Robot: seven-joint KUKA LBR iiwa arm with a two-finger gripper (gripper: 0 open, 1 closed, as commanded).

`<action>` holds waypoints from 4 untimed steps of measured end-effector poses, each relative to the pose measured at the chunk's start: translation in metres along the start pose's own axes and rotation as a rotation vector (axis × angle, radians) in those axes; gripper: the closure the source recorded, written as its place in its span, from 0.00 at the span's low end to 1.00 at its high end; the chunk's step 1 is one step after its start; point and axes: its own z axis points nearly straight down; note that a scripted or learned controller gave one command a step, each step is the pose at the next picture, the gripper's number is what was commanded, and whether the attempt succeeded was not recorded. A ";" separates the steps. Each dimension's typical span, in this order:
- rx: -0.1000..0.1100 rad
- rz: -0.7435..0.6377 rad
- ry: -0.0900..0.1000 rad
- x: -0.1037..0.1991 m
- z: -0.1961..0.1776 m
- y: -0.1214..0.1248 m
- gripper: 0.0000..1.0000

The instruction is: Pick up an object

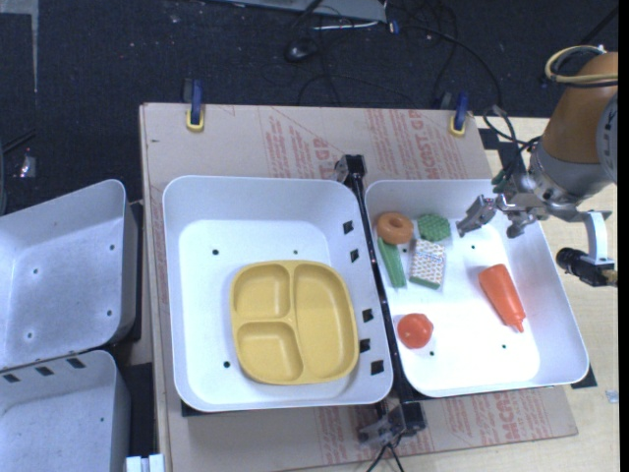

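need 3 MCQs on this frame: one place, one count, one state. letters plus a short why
1. Where is the yellow divided tray?
A. left bin
B. right bin
C. on the floor

2. How many compartments does the tray have?
A. two
B. three
C. five

3. What is the state of the tool?
A. shut on the orange carrot
B. open above the right bin, holding nothing
C. pressed into the tray

Answers:
1 A: the tray lies flat in the left bin.
2 B: ridges split it into three wells.
3 B: its fingers are spread over the right bin, apart from the carrot.
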 end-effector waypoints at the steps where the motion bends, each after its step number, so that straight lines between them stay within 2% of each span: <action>1: -0.001 0.000 0.000 0.001 0.054 -0.001 0.00; 2: -0.008 -0.002 -0.003 0.001 0.040 0.001 1.00; 4: -0.012 -0.001 -0.004 -0.007 -0.052 0.008 1.00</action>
